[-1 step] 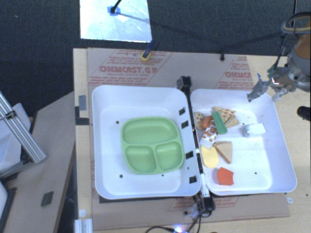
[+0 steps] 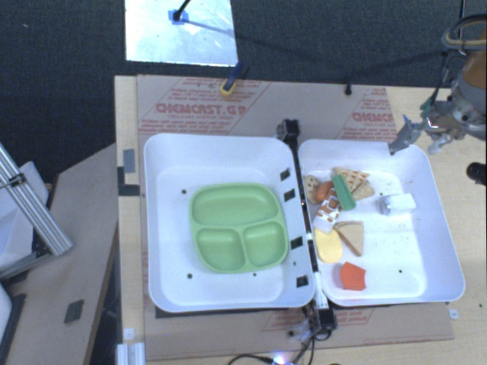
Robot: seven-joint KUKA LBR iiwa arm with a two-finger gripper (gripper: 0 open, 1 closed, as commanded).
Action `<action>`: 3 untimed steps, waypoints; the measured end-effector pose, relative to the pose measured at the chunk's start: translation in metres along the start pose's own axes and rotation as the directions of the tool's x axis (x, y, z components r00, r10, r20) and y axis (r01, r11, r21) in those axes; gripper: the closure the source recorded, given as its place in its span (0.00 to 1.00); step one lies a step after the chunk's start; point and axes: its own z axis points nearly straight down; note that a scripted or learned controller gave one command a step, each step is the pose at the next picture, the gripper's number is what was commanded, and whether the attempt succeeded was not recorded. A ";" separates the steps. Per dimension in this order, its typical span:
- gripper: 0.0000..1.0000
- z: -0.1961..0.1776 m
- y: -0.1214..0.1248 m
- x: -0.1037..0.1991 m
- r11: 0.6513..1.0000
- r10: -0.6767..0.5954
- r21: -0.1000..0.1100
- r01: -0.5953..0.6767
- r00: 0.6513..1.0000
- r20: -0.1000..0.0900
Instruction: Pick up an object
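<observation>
Right bin point(image 2: 437, 234): orange block point(image 2: 352, 276) (small, squarish), near front edge

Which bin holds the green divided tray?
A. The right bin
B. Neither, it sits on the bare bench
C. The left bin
C: the green divided tray lies flat in the left bin, while the right bin holds the small food pieces.

Red print reading "CHEMCAST GP" stands on the brown sheet point(image 2: 199, 106) under the bins, left of centre; the same print repeats at right, partly hidden.
</observation>
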 end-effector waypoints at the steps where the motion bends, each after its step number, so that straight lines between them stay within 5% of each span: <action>1: 0.00 0.045 0.003 0.008 1.000 -0.002 0.002 0.002 1.000 -0.001; 3: 0.00 0.139 0.001 0.002 1.000 0.000 0.000 0.000 1.000 0.000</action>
